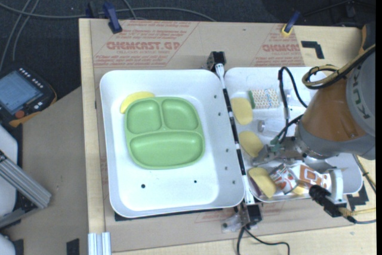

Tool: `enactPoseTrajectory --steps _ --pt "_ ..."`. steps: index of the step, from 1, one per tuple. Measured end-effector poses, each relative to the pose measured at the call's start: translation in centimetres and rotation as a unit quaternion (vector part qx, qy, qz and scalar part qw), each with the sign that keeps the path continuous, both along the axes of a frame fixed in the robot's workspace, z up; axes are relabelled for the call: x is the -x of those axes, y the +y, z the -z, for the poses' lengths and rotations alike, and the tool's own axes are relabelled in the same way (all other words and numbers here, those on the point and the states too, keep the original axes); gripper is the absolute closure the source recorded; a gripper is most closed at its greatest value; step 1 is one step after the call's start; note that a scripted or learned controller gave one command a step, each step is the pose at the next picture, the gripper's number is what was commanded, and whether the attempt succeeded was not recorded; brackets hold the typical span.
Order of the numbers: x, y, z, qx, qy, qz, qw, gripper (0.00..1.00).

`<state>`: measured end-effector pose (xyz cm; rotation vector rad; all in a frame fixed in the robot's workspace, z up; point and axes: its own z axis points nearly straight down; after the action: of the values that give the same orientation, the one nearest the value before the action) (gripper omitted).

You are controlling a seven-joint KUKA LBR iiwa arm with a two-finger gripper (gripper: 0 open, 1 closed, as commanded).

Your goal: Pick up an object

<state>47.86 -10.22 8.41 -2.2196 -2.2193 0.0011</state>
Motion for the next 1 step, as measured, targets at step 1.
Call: enactPoseTrajectory --steps 1 --pt "-0.02 -0.02 -0.97 0.0004 -0.001 0.0 1.0 1.0"
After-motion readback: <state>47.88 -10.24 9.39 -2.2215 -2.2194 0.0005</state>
